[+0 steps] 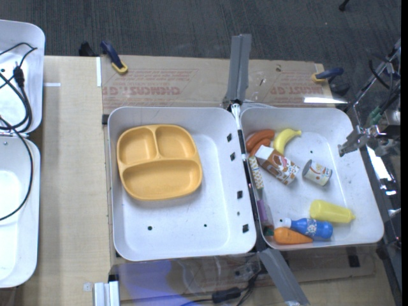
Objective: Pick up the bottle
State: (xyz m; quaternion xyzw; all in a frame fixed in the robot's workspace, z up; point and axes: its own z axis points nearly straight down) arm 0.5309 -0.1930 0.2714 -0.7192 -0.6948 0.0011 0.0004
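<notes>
Locate the gripper [354,143] at the far right rim of the right bin [299,111], poised over the bin wall and not over the contents. You cannot tell from this view whether it is released or clenched, and nothing is visible inside it, so treat the bottle as not yet picked. The blue bottle [313,227] lies on its side along the near wall of that bin, white cap pointing toward the divider. From the gripper it sits toward the camera and somewhat to the left in the camera view, well apart. It touches the carrot [292,236] on its near side. The yellow squeeze bottle [331,212] lies just beside it on its far side, between it and the gripper. Note that the yellow item may equally count as the bottle; it is the closer of the two. The clutter appears loosely scattered, so expect neighbours to shift during a grasp. The can [317,173], carton [278,166] and banana [287,138] lie to the gripper's left. The yellow divided plate [159,161] rests alone in the left bin [185,238], well apart.
</notes>
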